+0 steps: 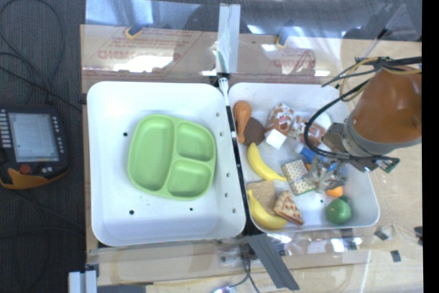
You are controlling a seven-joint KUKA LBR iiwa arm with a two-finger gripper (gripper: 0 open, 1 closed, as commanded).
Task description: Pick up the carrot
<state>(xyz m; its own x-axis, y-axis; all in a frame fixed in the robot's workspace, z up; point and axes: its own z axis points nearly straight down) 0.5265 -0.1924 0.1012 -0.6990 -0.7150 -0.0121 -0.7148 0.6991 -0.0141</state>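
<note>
The carrot (241, 116) is a stubby orange piece lying at the upper left of the right bin (363, 219), close against the divider, with a brown item (255, 130) touching its lower end. My gripper (322, 173) hangs low over the clutter in the middle right of the same bin, under the orange wrist band (389, 106). It is well to the right of the carrot and a little nearer the front. Nothing orange shows between its fingers.
Two bananas (260, 162) (265, 213), a pizza slice (289, 208), a green apple (338, 211), a small orange piece (334, 192), a white cube (276, 139) and a wrapped snack (281, 118) crowd the right bin. The left bin (110, 216) holds a green divided plate (173, 156).
</note>
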